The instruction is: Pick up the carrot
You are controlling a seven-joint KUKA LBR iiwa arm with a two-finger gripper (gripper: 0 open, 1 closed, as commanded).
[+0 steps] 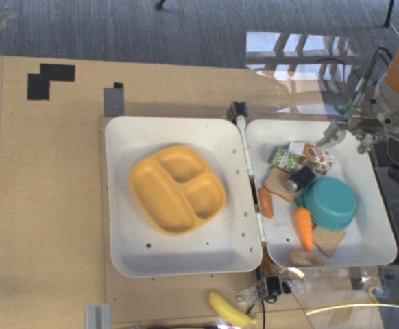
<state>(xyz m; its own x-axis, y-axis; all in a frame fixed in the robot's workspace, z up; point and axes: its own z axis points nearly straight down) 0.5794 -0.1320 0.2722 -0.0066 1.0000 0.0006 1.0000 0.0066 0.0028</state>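
I see the carrot (pixel 304 229) lying in the right bin (pixel 384 247), touching the lower left edge of the teal bowl (pixel 330 202), tip pointing toward the bin's near wall. My gripper (pixel 346 133) hovers above the bowl's far side, over the bin's back rim, jaws spread wide with nothing between them.

Honestly can't read a single word anywhere here; the small green carton (pixel 284 159) in the right bin (pixel 378 204) has some printing on its face, but it's way too small and blurry to make out; same story with the red-and-white carton (pixel 317 158) just beside it; no numbers or signs either.
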